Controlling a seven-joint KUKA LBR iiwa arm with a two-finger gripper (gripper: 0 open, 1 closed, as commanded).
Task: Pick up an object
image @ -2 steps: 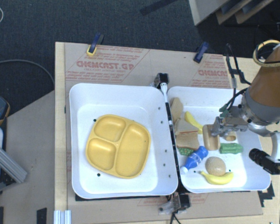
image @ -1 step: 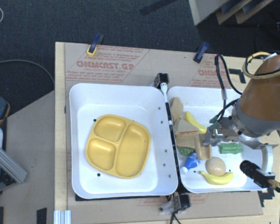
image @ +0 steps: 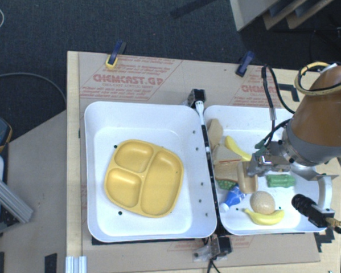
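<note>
The right bin (image: 245, 117) holds several small items: a yellow banana piece (image: 236, 148), a tan bread-like piece (image: 215, 132), a tan block (image: 247, 181), a green item (image: 280, 180), a blue item (image: 233, 196), a beige egg-shaped item (image: 262, 202) and a whole yellow banana (image: 264, 217). My gripper (image: 261, 165) hangs low over the middle of this bin. It is just right of the banana piece and above the tan block. The arm's wrist hides the bin's right side.
The left bin (image: 95, 157) holds a yellow divided plate (image: 144, 177). A black strip with screws (image: 206, 158) runs along the divider between the bins. A black part of the arm (image: 308, 210) sticks out over the right bin's front right corner.
</note>
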